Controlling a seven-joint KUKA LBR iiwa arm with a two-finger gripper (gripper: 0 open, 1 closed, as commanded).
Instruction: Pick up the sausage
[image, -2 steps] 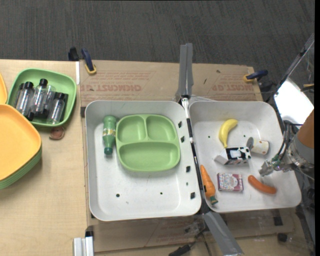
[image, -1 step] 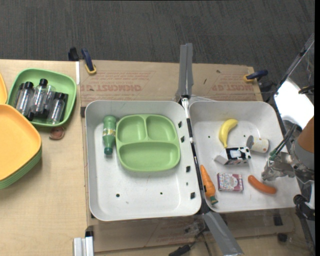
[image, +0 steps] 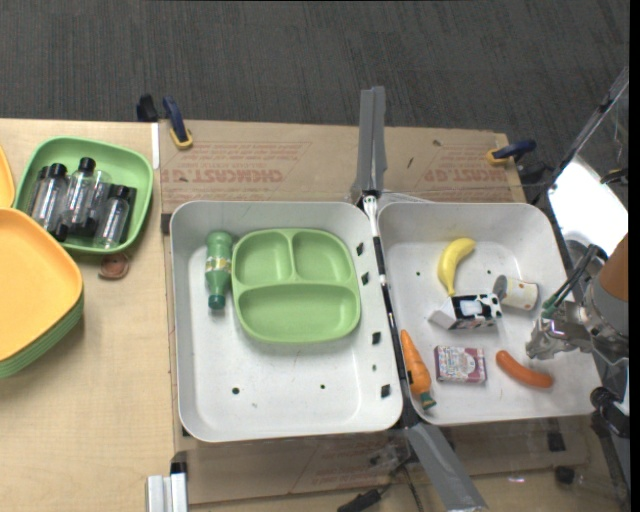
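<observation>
Orange-red and smooth, the small curved sausage (image: 523, 370) lies on the floor of the right white plastic bin (image: 420, 225), toward its near right corner, with nothing gripping it. The metal two-finger gripper (image: 548, 338) of the grey arm hangs just above and a little to the right of the sausage's far end, close by it, but whether it touches cannot be made out. How far the gripper stands open cannot be told from this slanted view, and nothing is seen held in it. The step in hand looks like the final approach before the grasp: the next move would call for centring over the sausage's middle, a shade left and nearer, with the fingers set across its short width, then descending to the bin floor and closing. A flat pink packet (image: 461, 363) lies just left of the sausage, near enough that a wide approach might nudge it.
</observation>
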